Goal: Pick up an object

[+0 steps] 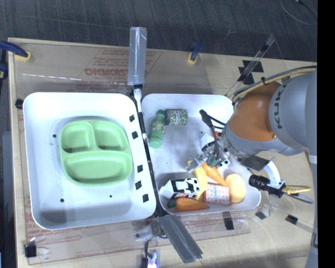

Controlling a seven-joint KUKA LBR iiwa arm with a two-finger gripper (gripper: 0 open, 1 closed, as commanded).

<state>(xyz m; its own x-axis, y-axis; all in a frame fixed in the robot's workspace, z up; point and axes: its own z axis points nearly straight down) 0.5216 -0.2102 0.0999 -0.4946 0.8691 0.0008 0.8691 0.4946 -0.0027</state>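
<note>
My gripper (207, 158) hangs low in the right bin (173, 149), just above a pile of toy food at the bin's front. The pile holds an orange carrot-like piece (214, 175), a yellow rounded piece (235, 187), a labelled bottle (216, 194), a black-and-white patterned item (183, 187) and another carrot (190, 205). A green bottle (156, 130) and a green can (176, 117) lie at the bin's back left, away from the gripper. The wrist hides what lies right under the gripper.
The left bin (39, 149) holds a green divided plate (95, 151). The grey and orange arm (262, 121) covers the right bin's right side. A black divider strip (139, 149) runs between the bins. Clamps and cables sit on the bench edges.
</note>
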